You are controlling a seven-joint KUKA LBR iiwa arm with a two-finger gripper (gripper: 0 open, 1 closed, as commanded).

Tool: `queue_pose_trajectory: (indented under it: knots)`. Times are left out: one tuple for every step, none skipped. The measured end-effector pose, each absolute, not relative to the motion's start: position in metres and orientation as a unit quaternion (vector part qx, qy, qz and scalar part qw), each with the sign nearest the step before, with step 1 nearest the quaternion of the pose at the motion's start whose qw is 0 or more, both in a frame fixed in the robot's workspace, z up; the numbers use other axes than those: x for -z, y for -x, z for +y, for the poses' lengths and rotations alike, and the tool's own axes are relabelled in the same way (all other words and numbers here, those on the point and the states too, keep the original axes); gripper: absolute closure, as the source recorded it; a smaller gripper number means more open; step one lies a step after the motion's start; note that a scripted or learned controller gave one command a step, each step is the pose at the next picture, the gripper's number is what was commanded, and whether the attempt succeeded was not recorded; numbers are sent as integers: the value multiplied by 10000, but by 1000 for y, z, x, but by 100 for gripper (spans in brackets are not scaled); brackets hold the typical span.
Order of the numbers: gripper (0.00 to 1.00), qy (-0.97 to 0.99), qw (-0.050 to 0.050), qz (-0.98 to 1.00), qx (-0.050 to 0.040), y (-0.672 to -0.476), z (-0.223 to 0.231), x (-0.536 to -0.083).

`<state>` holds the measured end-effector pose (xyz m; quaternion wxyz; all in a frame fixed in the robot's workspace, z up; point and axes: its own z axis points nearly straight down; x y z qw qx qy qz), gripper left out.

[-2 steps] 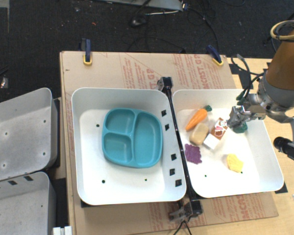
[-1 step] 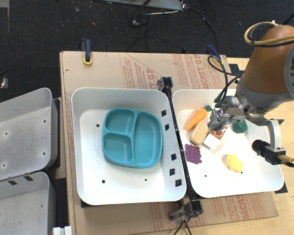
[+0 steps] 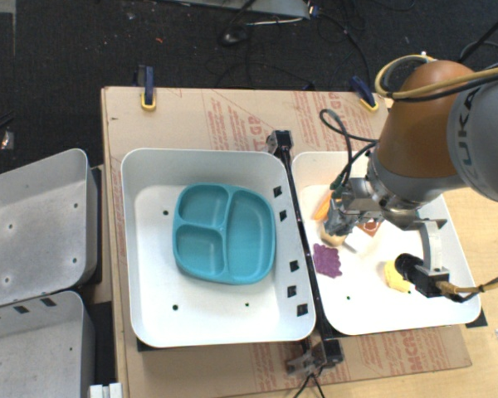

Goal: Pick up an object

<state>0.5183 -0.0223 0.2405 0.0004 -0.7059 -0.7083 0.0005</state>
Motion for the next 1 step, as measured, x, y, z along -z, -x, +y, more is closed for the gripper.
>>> queue_pose_trajectory:
  knots:
    - [100, 7048, 9, -7094, -5, -500, 34, -232]
